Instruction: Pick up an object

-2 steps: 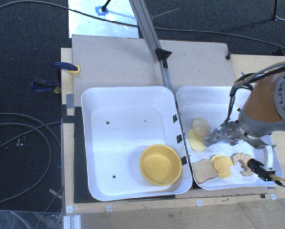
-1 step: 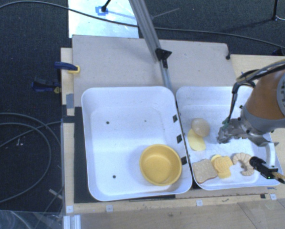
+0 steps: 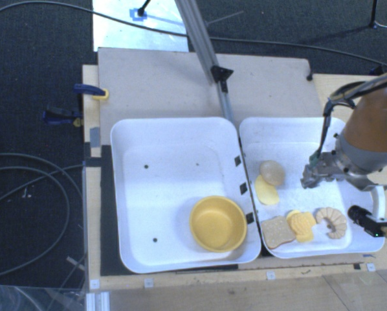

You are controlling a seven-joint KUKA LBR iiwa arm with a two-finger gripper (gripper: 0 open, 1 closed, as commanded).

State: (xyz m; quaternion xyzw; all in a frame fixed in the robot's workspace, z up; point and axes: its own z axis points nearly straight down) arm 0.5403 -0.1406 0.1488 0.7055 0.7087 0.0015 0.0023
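Candidate objects for the pick all lie in the right shallow white plastic bin (image 3: pixel 290 131), grouped in its near half. The grey arm with its orange band (image 3: pixel 368 125) reaches in from the right, and its gripper (image 3: pixel 314 175) hangs over the bin's middle-right; whether it is open or closed cannot be told at this angle, and nothing is seen gripped.

Largest item on the bench: a round yellow bowl (image 3: pixel 218 223), alone in the near right corner of the left white bin (image 3: pixel 148 141), well apart from the gripper.

Right bin, in descending size:
- tan bread-slice toy (image 3: pixel 277 232), near left corner
- curled pale shrimp-like piece (image 3: pixel 331 221), toward the near edge from the gripper
- yellow ridged corn-like piece (image 3: pixel 301 225), touching the bread slice
- flat pale yellow slice (image 3: pixel 266 190), beside the divider
- beige rounded lump (image 3: pixel 272 172), just beyond the slice

Judgement: the beige lump lies to the gripper's left, roughly level with it; the shrimp-like piece is about as near. Crowding along the near row may hinder a clean grasp there.
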